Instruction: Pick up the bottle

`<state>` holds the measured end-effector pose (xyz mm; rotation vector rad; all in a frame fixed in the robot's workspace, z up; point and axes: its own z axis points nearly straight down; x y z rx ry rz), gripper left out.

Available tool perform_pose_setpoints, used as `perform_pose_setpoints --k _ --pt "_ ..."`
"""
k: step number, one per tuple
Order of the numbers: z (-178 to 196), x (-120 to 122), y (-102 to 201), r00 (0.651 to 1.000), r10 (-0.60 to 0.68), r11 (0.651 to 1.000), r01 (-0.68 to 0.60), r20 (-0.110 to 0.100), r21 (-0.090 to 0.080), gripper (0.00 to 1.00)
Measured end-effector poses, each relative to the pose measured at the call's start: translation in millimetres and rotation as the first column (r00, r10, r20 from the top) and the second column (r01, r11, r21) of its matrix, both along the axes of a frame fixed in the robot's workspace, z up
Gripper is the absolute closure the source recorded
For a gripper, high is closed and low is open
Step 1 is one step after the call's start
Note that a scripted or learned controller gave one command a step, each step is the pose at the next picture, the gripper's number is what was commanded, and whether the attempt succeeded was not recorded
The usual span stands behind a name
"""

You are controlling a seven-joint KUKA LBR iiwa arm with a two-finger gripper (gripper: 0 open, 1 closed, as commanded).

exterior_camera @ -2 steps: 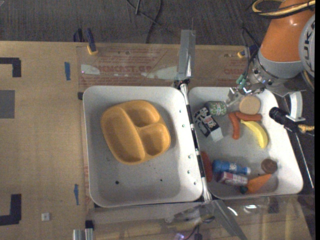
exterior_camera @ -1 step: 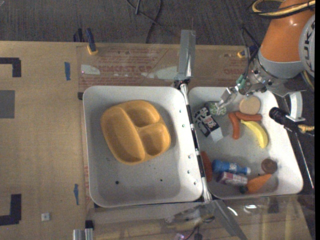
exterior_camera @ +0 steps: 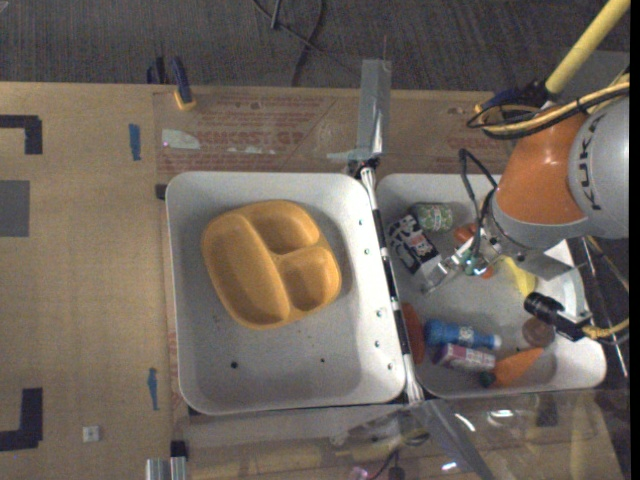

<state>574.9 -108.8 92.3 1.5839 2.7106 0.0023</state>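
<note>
A blue bottle [exterior_camera: 462, 335] with a pale end lies on its side at the front of the right bin [exterior_camera: 590, 373]. Just in front of it lies a smaller bottle with a pink and purple label [exterior_camera: 462, 357]. My gripper [exterior_camera: 452, 267] hangs over the middle of this bin, behind the blue bottle and apart from it. It points toward the bin's left wall. Nothing shows between its tips from this angle.
A yellow divided plate [exterior_camera: 272, 261] fills much of the left bin [exterior_camera: 190, 368]. The right bin also has a black-and-white packet [exterior_camera: 405, 238], a greenish item [exterior_camera: 433, 215], an orange carrot-like piece [exterior_camera: 520, 366], a red strip [exterior_camera: 412, 320] and a yellow piece [exterior_camera: 521, 278].
</note>
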Motion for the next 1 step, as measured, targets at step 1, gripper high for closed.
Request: perform_pose_setpoints --k 1 --pt "92.8 -55.1 22.6 0.996 -0.085 0.996 0.085 0.0 0.0 0.0"
